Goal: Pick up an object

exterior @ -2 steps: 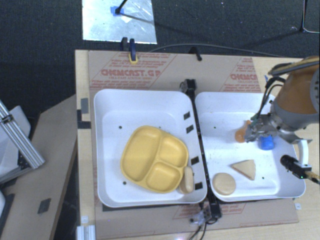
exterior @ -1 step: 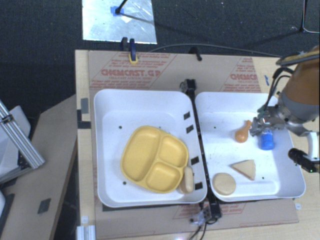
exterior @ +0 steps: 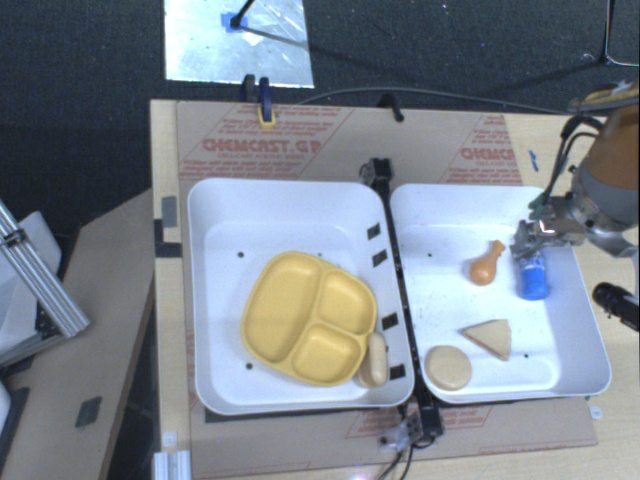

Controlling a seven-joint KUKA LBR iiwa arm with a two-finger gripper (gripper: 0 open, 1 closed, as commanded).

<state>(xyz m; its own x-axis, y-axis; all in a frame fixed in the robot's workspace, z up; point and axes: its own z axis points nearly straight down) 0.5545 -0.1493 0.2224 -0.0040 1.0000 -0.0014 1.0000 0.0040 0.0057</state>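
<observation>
My gripper point(exterior: 533, 240) hangs over the right side of the right bin point(exterior: 575, 368), reaching in from the right. A small blue cylinder point(exterior: 534, 279) sits directly below it, its top touching or just under the gripper's tip. I cannot see whether the cylinder is gripped. An orange pear-shaped toy point(exterior: 486, 264) lies just left of the gripper. A tan wedge point(exterior: 489, 337) and a round beige disc point(exterior: 448, 367) lie nearer the bin's front.
The left bin point(exterior: 220, 268) holds a yellow divided plate point(exterior: 308, 316) with a small beige oblong piece point(exterior: 375, 359) against its right edge. A black divider point(exterior: 396, 268) with clips runs between the bins. A clamp point(exterior: 263, 98) sits at the bench's far edge.
</observation>
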